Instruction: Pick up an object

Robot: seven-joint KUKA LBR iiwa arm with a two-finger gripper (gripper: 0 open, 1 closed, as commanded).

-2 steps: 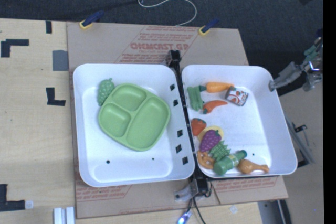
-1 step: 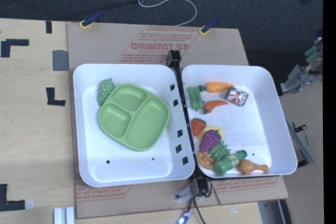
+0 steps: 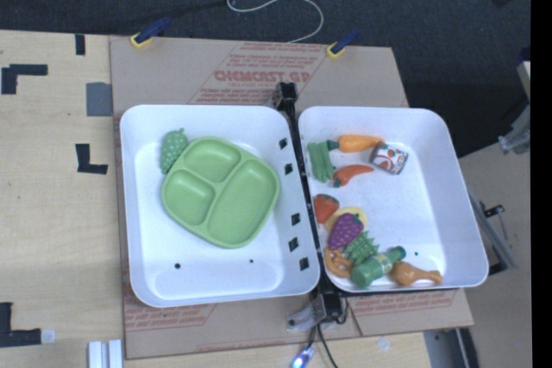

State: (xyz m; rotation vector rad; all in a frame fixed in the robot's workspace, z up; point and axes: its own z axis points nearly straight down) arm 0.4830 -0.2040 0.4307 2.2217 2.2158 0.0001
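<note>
Dark carpet backs a bench with two white bins. Toy food crowds the right bin (image 3: 448, 185); the small can (image 3: 389, 158), lying apart at two o'clock, looks light, stiff and probably slick, best pinched across its round sides. I cannot tell the gripper's state.

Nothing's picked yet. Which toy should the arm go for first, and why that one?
Probably bring the claw down over the small can in the right bin: it lies apart from the other toys with bare floor around it, while the purple grapes sit in a crowded pile.
</note>
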